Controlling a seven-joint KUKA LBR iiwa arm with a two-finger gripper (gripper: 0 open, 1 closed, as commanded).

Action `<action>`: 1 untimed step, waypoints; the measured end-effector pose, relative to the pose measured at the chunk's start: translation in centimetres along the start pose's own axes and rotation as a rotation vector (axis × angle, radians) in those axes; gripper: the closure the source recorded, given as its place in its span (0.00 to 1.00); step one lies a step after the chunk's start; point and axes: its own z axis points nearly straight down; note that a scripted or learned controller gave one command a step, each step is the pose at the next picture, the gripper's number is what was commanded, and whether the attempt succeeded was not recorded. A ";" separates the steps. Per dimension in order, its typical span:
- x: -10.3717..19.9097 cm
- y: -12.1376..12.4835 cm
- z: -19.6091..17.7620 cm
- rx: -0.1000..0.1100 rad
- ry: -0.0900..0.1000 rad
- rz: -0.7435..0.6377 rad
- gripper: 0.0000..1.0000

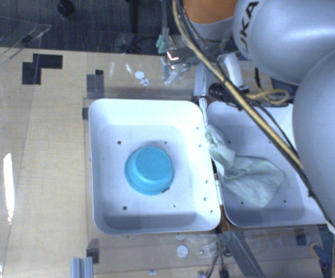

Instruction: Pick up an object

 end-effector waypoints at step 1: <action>5.5 1.8 0.9 0.001 0.000 -0.092 1.00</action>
